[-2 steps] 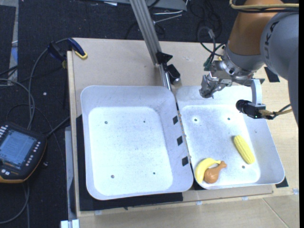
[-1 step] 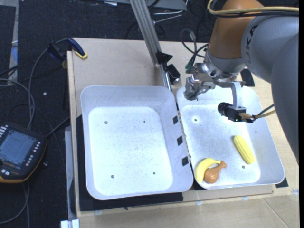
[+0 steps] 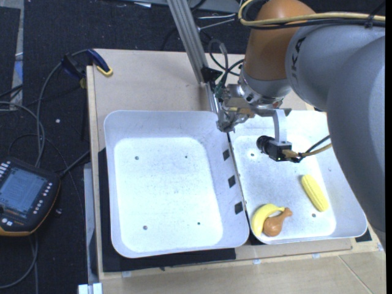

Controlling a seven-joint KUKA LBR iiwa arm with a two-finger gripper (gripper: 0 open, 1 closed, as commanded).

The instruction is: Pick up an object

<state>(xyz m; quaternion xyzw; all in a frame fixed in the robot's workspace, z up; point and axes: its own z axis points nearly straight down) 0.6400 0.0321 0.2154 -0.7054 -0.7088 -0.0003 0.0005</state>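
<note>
- Pincer [image 3: 228,122]: poised at the far edge of the right bin [image 3: 343,225], close to the wall shared with the left bin [image 3: 116,182]; finger spread not discernible, so width impossible to tell; nothing visible between the tips.
- Arm [image 3: 343,66]: grey, orange band above the wrist, reaching in from the right, overhanging the far half of the right bin.
- Corn cob [image 3: 313,192]: yellow, lying on the right bin's floor, nearer the camera than the pincer and off to its right, well apart from it.
- Banana [image 3: 264,212]: yellow, curved, near the front rim, well apart from the pincer on the camera side.
- Orange-brown piece [image 3: 274,223]: drumstick-like, touching the banana; same zone.
- Black fitting [image 3: 272,147]: small, cabled, hanging below the wrist, just to the pincer's right; judged part of the rig, not a candidate.
- Progress: judged early; no object lifted or gripped; all three candidates at rest on the floor. Left to do: travel to one, descent, closure, lift.
- Writing: dark lettering on the arm casing, partly cut off, not safely readable; handheld pendant [image 3: 21,195] far left of the pincer, screen text too small to read.
</note>
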